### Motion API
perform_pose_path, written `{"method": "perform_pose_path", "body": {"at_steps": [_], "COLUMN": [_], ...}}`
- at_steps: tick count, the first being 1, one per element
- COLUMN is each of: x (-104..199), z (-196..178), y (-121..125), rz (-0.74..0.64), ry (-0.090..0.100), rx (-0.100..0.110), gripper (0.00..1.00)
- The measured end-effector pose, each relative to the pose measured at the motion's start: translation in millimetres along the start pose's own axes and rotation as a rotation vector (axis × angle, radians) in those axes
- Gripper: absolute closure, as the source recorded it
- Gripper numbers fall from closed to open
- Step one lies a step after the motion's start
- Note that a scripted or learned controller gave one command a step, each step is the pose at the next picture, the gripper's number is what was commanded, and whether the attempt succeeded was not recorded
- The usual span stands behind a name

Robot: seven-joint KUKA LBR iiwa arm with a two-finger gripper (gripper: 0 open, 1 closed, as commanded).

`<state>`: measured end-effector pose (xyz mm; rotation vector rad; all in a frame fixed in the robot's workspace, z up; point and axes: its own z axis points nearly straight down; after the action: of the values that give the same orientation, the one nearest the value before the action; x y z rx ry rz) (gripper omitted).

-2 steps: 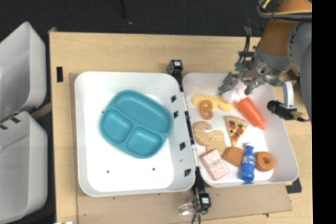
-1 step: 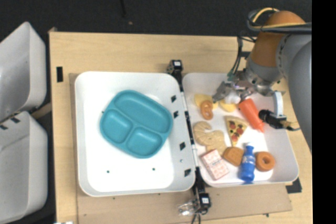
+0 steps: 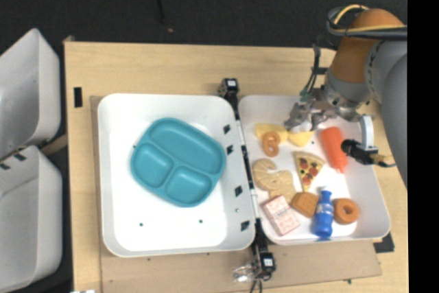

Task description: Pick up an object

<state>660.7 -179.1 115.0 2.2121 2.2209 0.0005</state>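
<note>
Worktop (image 3: pixel 82 65) of pale wood carries two shallow white bins side by side. Left bin (image 3: pixel 116 216) holds a teal divided plate (image 3: pixel 179 161), lying flat and turned slightly askew.

Right bin (image 3: pixel 374 216) holds the toy food items. Orange carrot-like piece (image 3: pixel 333 148) lies near the far right side, long axis running roughly from far to near, upper end toward the jaws. Yellow piece (image 3: pixel 299 139) sits at the far centre, with a second yellow piece (image 3: pixel 264 129) to its left and a small pretzel-like ring (image 3: pixel 271 143) just beside that. Bitten cookie (image 3: pixel 271 175) lies mid-bin; pizza slice (image 3: pixel 309 168) to its right, tip pointing toward the near edge. Pink box (image 3: pixel 282 214) lies along the near edge, tilted. Brown nugget (image 3: pixel 304 203) next to it. Blue bottle (image 3: pixel 323 214) lies with its cap toward the far side, long axis nearly far to near. Doughnut (image 3: pixel 347 211) just right of the bottle.

Arm enters from the right. Jaws (image 3: pixel 307 116) sit low over the far part of the right bin, just above the yellow piece and beside the carrot's upper end. Opening width: cannot tell; nothing visibly between the jaws.
</note>
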Motion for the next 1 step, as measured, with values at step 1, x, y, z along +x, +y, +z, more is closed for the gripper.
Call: {"method": "perform_pose_path", "body": {"at_steps": [1], "x": [-2.2], "z": [-42.9], "y": [1.6], "rz": [0.002], "ry": [0.004], "rx": [0.001], "gripper": [1.0]}}
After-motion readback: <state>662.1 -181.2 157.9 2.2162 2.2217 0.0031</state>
